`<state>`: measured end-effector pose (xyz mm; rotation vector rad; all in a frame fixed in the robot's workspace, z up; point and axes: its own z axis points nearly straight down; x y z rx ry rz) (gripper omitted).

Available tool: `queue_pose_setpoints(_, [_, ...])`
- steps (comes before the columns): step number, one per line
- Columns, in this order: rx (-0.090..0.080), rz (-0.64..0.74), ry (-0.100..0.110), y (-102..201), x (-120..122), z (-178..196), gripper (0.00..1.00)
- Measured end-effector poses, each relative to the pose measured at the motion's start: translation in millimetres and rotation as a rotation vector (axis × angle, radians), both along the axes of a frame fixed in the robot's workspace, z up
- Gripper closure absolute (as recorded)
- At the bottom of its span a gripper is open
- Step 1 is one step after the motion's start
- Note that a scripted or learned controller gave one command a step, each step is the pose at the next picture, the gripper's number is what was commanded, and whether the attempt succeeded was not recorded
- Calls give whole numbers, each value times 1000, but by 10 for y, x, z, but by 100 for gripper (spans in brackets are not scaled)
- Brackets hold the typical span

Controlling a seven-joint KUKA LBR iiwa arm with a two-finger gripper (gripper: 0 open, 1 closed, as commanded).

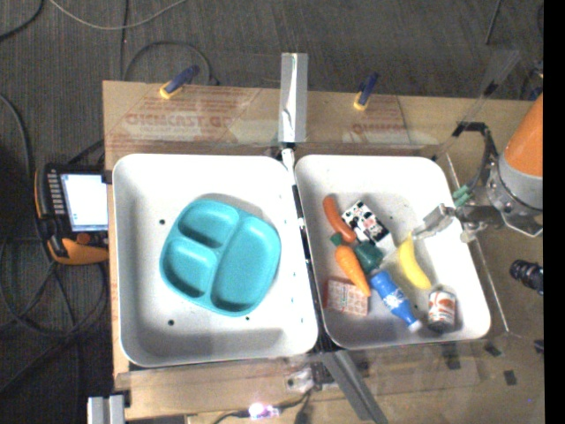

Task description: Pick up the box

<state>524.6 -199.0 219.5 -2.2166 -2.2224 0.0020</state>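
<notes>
Starting at the near rim of the right bin (459, 336), a small can (441, 308) sits tucked into the near right corner, touching or almost touching the wall. Just left of it a blue bottle (393, 298) lies at a slant, and left again the box (346, 296), pinkish with a printed face, lies flat close to the bin's left wall, with a strip of bare white floor between it and the near rim. An orange carrot (352, 269) lies just beyond the box, its tip nearly over the box's far edge. A yellow banana (412, 264) lies to the right of the bottle, with open floor on its right toward the right wall.

Farther back sit a dark green piece (367, 255), a red sausage-like piece (338, 218) and a black-and-white carton (365, 221), crowded together; the far right part of this bin offers free room.

The left bin (132, 263) holds a teal divided tray (222, 255) near its middle, with bare floor all round.

The gripper (434, 221) hangs over the right bin's right side, above the banana and well apart from the box; whether it is spread or clenched I cannot tell.
</notes>
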Motion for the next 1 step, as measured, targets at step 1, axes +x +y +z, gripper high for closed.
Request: queue_pose_setpoints(1, [-1,-30,0,397,418,-1054,0])
